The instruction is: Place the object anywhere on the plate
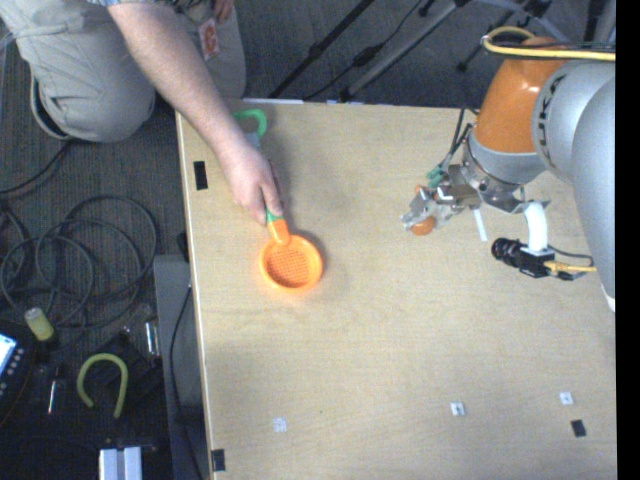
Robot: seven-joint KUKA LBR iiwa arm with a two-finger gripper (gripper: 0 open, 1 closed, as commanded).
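An orange round plate (pixel 292 264) lies on the pale wooden bench top, left of centre. A person's hand (pixel 256 190) reaches in from the upper left and holds a small orange piece with a green end (pixel 275 228) at the plate's upper left rim. My gripper (pixel 421 218) hangs over the bench well to the right of the plate, below the arm's orange band. It is shut on a small orange-brown object (pixel 424 226) that shows between its fingertips, just above the surface.
The person's forearm (pixel 190 78) slants across the bench's upper left corner, with a green ring-shaped thing (pixel 251 121) behind it. A black plug with a yellow cable (pixel 527 256) hangs off the wrist. Small markers (pixel 457 408) dot the front of the bench.
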